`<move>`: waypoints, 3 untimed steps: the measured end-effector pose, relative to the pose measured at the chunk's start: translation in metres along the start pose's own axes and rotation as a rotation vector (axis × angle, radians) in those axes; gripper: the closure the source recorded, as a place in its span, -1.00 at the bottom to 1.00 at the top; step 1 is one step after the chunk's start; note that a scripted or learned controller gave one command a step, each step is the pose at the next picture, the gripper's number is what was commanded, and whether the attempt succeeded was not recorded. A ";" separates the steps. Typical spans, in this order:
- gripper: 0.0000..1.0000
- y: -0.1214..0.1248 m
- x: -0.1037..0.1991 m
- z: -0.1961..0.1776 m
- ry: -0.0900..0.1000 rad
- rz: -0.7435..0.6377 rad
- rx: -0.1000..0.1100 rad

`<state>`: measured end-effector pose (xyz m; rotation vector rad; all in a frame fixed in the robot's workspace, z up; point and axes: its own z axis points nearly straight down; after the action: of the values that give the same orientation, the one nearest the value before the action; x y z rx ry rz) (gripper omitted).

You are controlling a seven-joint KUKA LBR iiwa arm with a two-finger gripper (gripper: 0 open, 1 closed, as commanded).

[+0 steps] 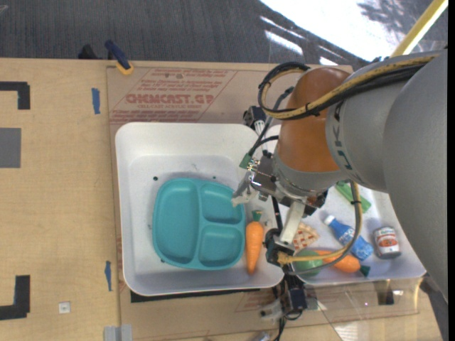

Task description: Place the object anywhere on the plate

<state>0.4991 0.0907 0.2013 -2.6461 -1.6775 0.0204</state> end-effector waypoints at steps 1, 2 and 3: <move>-1.00 0.000 0.000 0.000 0.000 0.000 0.000; -1.00 0.000 0.000 0.000 0.000 0.000 0.000; -1.00 0.000 0.000 0.000 0.000 0.000 0.000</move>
<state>0.4991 0.0907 0.2014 -2.6462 -1.6775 0.0203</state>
